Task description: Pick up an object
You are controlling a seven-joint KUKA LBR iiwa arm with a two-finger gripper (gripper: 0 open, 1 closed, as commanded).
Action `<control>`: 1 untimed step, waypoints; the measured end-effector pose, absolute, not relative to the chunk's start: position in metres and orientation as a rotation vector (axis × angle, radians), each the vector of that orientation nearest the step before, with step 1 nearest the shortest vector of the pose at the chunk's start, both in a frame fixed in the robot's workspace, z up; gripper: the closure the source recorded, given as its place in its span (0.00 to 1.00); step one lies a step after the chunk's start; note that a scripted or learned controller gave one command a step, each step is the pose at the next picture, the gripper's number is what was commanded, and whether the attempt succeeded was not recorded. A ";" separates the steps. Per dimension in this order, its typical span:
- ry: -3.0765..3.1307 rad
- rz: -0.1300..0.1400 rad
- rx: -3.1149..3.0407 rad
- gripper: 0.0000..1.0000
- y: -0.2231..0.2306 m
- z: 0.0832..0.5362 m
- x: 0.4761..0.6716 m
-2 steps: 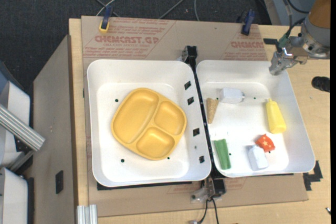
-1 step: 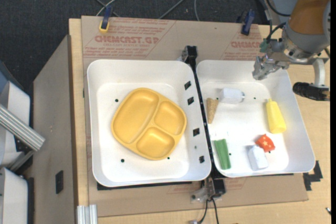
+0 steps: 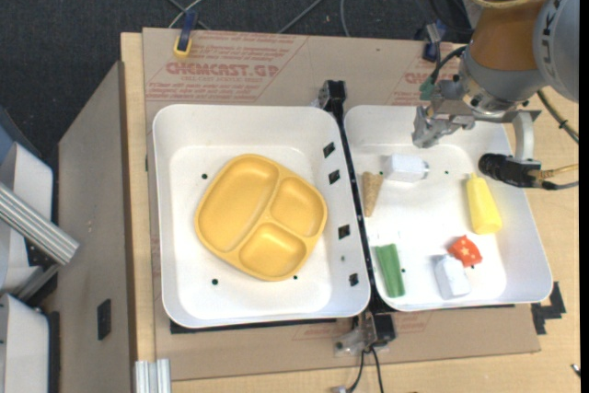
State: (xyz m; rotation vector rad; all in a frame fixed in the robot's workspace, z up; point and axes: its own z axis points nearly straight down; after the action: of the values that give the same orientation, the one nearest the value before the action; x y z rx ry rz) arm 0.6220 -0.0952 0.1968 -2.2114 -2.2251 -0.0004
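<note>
I see the yellow three-compartment plastic plate [image 3: 261, 216] in the middle of the left white bin [image 3: 175, 225]. In the right white bin [image 3: 525, 276], the tan cone [image 3: 370, 190] lies along the left wall, the white block [image 3: 406, 167] just right of it. The green stick [image 3: 389, 270] sits near the front edge, the small white box [image 3: 451, 276] to its right, the red piece [image 3: 466, 250] touching that box. The yellow corn-shaped toy [image 3: 482, 203] lies by the right wall.

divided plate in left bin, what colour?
Yellow. The divided plate shows best in the camera view, lying in the left bin.
</note>
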 end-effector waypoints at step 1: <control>-2.225 0.000 -2.213 1.00 -0.032 0.205 0.616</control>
State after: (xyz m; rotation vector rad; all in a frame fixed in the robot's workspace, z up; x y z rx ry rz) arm 0.6160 -0.0320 0.2052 -2.2128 -2.2249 -0.0002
